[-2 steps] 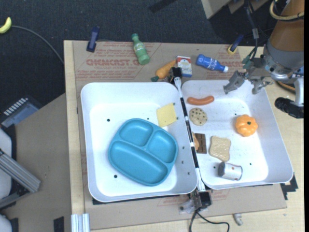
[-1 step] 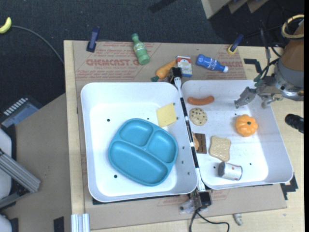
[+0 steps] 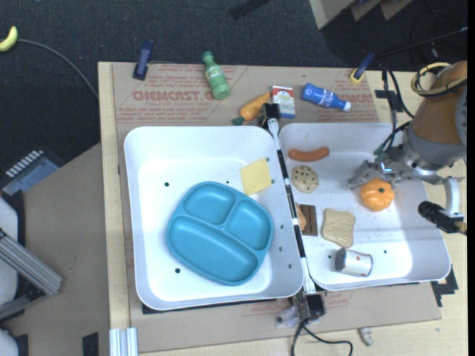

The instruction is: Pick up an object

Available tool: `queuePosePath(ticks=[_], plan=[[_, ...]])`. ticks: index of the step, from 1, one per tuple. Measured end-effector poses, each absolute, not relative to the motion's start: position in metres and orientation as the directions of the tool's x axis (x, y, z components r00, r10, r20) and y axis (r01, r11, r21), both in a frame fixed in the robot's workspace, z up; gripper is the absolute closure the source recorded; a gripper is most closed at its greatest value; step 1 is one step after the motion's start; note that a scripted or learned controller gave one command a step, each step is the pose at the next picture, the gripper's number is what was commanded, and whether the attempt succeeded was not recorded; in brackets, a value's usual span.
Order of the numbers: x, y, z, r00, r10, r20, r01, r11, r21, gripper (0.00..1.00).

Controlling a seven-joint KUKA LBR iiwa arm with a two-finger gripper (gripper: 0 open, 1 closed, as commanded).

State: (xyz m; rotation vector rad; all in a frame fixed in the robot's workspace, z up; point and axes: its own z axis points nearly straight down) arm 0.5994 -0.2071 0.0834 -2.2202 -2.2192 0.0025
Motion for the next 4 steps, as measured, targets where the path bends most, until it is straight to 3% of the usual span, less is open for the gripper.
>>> queuePosePath(ticks=[1,2,3,4], plan=[[0.568,-0.189,0.084,0.000,1.000,0.001,1.000,0.000,-0.001,0.00],[0.569,-0.189,0.094,0.001,1.000,0.000,1.000,-0.001,0.000,1.00],[0.581,-0.138,0.084,-0.002,1.000,0.002,1.000,0.002,-0.002,1.00],[0.565,-0.061,0.185,-0.002,1.000,0.001,1.000,0.002,0.001,1.00]])
